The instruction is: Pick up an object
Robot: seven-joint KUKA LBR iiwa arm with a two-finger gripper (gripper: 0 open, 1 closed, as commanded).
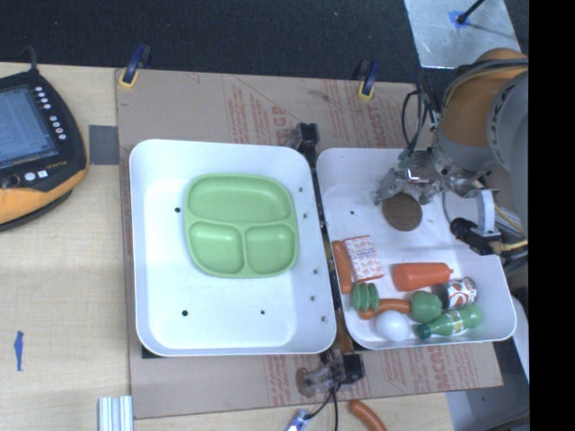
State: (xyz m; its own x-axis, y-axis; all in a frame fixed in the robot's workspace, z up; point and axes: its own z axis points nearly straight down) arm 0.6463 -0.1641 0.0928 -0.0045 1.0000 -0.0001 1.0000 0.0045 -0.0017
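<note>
Cookie (402, 213) directly beneath hand (411, 187)

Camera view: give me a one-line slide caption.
End effector poised above a brown round object in the right bin; green divided plate lies in the left bin.

On the wooden bench (63, 312) lies a brown cardboard sheet (225, 106), held at its far edge by two clamps, one at the left (133, 65) and one at the right (366, 77). A teach pendant (31, 155) with a screen and an orange underside rests at the left edge. A blue mark (19, 349) is on the bench near the bottom left.
</note>
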